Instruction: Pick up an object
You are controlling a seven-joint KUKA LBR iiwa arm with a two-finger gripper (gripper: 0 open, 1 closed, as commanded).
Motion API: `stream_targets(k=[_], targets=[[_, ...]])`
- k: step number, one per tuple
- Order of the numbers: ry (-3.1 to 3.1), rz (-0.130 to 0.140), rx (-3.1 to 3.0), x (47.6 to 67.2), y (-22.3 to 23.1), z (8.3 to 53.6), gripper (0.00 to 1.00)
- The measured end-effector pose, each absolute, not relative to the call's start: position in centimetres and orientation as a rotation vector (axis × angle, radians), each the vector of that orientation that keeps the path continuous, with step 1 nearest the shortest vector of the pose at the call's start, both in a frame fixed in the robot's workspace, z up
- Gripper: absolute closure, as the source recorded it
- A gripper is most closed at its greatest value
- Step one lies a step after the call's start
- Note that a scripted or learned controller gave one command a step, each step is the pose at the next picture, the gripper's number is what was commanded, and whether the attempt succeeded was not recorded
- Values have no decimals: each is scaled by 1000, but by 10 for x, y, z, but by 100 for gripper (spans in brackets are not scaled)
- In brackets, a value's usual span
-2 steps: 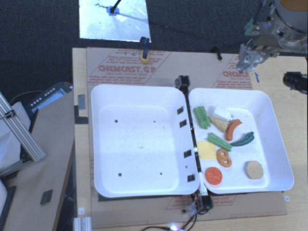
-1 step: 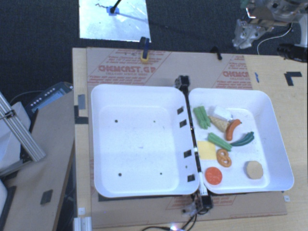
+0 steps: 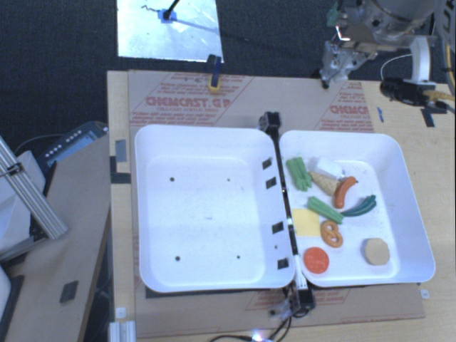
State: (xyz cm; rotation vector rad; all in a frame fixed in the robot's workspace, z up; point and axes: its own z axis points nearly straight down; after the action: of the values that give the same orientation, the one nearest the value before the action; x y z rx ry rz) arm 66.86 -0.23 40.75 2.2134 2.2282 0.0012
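The gripper [image 3: 332, 71], finger state impossible to tell, is pictured above the right bin [image 3: 406, 169]; the isolated round biscuit [image 3: 375, 251] would be best targeted

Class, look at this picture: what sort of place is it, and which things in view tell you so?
Probably a robotics lab test bench. A grey robot arm hangs above two shallow white bins on a cardboard-covered bench, and the right bin holds toy food such as a pretzel and a sausage.
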Motion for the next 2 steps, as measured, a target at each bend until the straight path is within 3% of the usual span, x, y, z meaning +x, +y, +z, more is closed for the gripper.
stream_targets(k=[1,2], targets=[[2232,-1,2214,668,43,353,100],[2230,14,2206,669,103,429,100]])
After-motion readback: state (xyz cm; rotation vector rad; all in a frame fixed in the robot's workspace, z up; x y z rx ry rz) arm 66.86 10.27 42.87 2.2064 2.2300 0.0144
